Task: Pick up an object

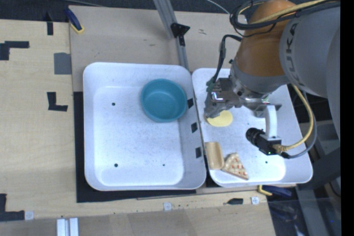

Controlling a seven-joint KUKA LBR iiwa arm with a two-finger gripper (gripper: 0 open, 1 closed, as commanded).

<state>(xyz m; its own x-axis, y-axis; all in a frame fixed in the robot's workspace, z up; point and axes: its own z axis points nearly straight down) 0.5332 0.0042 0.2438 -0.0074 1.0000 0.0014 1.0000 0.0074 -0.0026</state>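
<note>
No object had yet been lifted: the end effector (214, 109), whose state could not be told, was lowered just above the yellow disc (220, 119) in the right bin (296, 174), with the bread piece (213, 155) and pizza slice (235, 166) nearby untouched.

This is a robotics lab, a test cell and no home or kitchen. A heavy grey industrial arm (310, 36) with an orange band reaches over a plywood tabletop (33, 119) marked with strips of black tape (52, 101). Two shallow white bins (91, 124) sit side by side on a dark mat, holding test props: a blue bowl (164, 99) and toy food pieces (235, 166). A slanted aluminium strut (160, 0) rises from the far edge, cables (301, 119) loop off the arm, and clamps (75, 20) grip the board.
</note>
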